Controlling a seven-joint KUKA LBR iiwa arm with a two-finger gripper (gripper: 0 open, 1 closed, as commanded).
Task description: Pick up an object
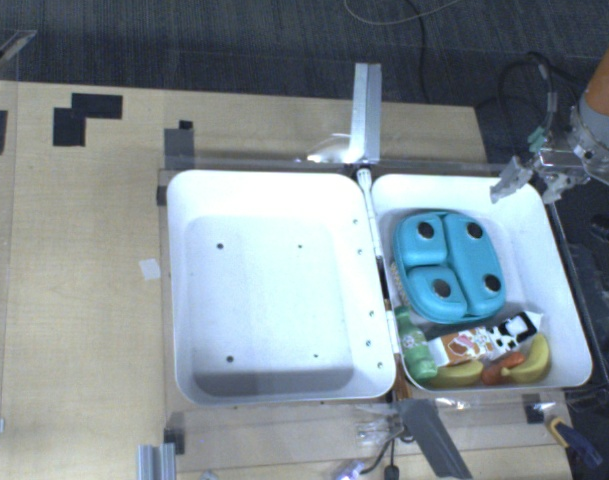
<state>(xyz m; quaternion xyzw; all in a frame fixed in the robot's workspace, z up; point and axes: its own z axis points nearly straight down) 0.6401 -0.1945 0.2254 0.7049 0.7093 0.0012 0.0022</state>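
A robot claw (532,176) hovers above the right bin's (569,268) far corner, fingers apart and holding nothing. A blue tray (449,266) and toy food (479,353) crowd that bin; a grab may slip off them.

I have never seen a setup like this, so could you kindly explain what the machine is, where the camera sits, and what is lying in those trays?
This is one picture from a camera fixed above a bench, looking down at a slant. Two shallow white bins sit side by side. The right bin holds a blue plastic tray, and along its near edge a small carton, a banana and a green item. The left bin lies beside it. The robot arm reaches in from the right; its claw hovers over the right bin's far corner. Nothing is visible in it.
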